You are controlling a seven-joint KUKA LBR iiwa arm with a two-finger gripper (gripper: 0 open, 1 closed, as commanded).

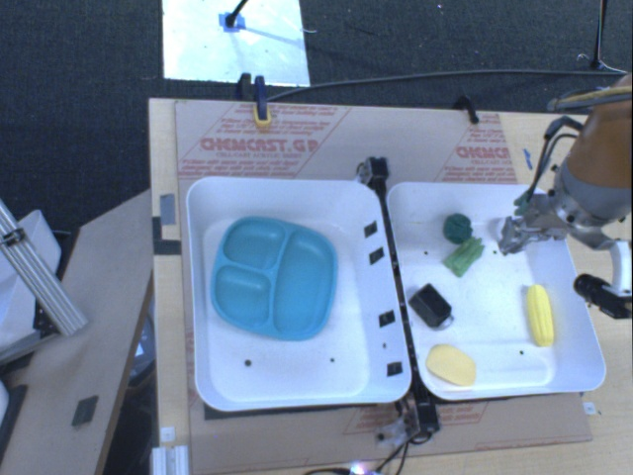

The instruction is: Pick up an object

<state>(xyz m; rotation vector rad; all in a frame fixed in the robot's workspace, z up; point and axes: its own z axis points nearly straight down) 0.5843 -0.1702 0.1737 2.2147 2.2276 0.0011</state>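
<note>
camera view: arm reaches in from the right over the right bin (569, 364)
jaws: the gripper (512, 234) hangs low at the bin's upper right; spread or pressed together, cannot tell; nothing seen between them
nearest object: green piece (463, 257), just left of the gripper, apart from it
others: dark green knob (457, 228) above it; black block (431, 306) by the divider; corn (539, 315) at right; yellow lump (451, 364) at the front
left bin: blue plate (273, 277), well apart from the gripper
handling (judgement): green piece looks light, stiff plastic, maybe slick; take it across the narrow width at mid-length. Corn is rounded and may roll.
progress (judgement): nothing lifted yet
</note>
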